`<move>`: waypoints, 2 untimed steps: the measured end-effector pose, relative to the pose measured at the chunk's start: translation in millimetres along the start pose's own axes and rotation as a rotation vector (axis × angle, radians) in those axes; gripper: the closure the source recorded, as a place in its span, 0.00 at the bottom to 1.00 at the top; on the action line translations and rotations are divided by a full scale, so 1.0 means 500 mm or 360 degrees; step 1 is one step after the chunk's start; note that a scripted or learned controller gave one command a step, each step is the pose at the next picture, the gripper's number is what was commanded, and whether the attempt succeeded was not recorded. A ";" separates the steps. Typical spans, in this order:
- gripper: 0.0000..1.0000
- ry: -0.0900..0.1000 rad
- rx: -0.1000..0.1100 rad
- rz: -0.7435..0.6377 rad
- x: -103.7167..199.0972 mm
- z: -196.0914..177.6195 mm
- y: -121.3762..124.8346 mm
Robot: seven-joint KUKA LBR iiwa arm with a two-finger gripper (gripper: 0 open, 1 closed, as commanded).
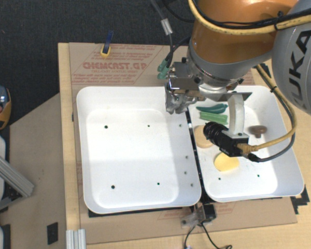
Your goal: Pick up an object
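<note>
Grey metal and a broad orange band make up the KUKA arm [243, 30] that looms over the right-hand shallow white plastic bin [280, 180], with the left-hand shallow white plastic bin [129, 154] lying just beyond the two-finger gripper [210, 108]; whether that gripper is spread or pressed together I cannot tell. Just under the gripper lies a green curved plastic piece [213, 113], below it a pale yellow round object [226, 163], and off to its right a small brown rounded object [257, 130].
</note>
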State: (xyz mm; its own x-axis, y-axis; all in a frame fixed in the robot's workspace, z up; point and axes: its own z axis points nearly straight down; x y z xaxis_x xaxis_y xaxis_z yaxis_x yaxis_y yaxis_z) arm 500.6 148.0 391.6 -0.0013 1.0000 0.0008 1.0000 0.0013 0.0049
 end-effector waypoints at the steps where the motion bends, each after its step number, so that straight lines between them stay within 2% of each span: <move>1: 1.00 0.0007 -0.0021 -0.0004 0.078 -0.239 0.123; 2: 1.00 0.0005 -0.0001 -0.0009 0.159 -0.292 0.042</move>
State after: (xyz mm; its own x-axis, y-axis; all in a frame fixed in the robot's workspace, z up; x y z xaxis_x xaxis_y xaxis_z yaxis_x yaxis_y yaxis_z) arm 520.7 227.5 537.5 -0.0068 1.0000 0.0041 1.0000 0.0068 0.0054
